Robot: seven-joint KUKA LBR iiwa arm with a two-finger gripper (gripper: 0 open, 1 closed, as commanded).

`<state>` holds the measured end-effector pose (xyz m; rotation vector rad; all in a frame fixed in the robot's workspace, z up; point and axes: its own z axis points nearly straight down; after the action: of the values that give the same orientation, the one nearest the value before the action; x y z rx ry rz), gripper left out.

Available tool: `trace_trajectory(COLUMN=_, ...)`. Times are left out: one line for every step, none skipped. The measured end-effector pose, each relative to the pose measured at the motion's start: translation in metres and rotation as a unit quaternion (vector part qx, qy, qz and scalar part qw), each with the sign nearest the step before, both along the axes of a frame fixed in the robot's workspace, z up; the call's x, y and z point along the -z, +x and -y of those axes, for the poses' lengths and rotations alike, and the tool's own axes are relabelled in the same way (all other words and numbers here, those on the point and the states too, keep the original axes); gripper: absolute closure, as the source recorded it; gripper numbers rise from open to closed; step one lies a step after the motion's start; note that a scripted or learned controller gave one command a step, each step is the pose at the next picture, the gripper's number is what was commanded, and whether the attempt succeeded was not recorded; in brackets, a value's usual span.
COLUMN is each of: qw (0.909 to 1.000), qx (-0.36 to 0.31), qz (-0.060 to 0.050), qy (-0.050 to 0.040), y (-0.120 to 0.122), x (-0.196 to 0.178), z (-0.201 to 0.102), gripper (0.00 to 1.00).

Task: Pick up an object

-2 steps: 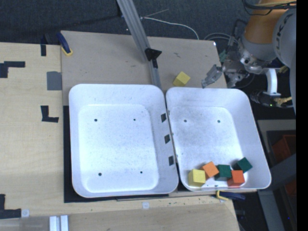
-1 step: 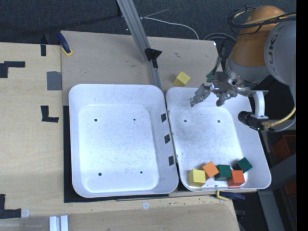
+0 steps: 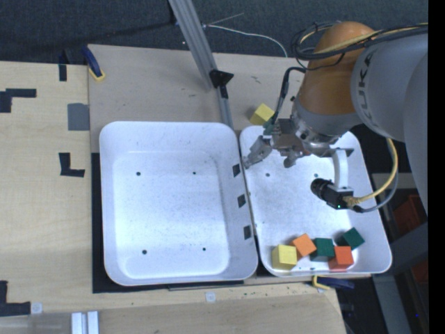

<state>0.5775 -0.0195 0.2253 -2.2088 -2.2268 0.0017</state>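
Over the right bin (image 3: 361,186), seen from the fixed camera above, the tool (image 3: 274,156) hangs at the bin's far-left part, with the arm (image 3: 334,75) bent in from the right. Two dark fingers splay apart beneath the wrist, one reaching toward the divider between the bins, the other pointing down into the bin; nothing sits between them, so the tool is spread and carries nothing. The likely targets lie well apart from it: a cluster of blocks crowded into the near corner of the right bin, namely a yellow block (image 3: 284,256), an orange block (image 3: 304,244), a green block (image 3: 324,248), a red block (image 3: 343,257) and a second green block (image 3: 353,238). They touch one another, probably because they slid against the bin wall. Another yellow cube (image 3: 263,113) rests on the surface just beyond the bin's far rim, outside both bins. The left bin (image 3: 111,186) holds no blocks.
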Motion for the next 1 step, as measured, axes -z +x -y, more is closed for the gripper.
trace_trajectory(qw=1.0, qx=0.0, qz=0.0, qy=-0.0008, y=0.0228, x=0.0358, z=-0.0629, gripper=0.0)
